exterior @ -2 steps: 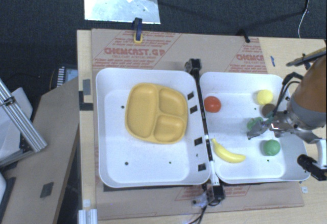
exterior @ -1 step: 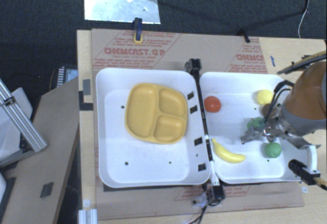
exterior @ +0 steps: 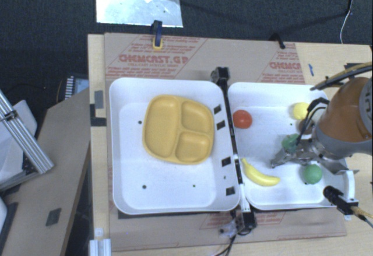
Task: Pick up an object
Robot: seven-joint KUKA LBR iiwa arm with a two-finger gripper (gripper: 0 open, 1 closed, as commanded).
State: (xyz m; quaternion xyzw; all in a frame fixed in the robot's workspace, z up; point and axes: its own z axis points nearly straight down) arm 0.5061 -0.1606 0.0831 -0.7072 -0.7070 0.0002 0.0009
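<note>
Hovering low in the right bin (exterior: 262, 97), my hand (exterior: 284, 158) sits beside a green object (exterior: 289, 143); finger spread I cannot tell.

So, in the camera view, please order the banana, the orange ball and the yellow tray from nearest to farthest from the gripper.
Measured from the gripper in the right bin:
1. Banana, just to its left in the image, in the same bin.
2. Orange ball, farther up and left, near the divider.
3. Yellow tray, in the left bin, clearly farthest.
</note>
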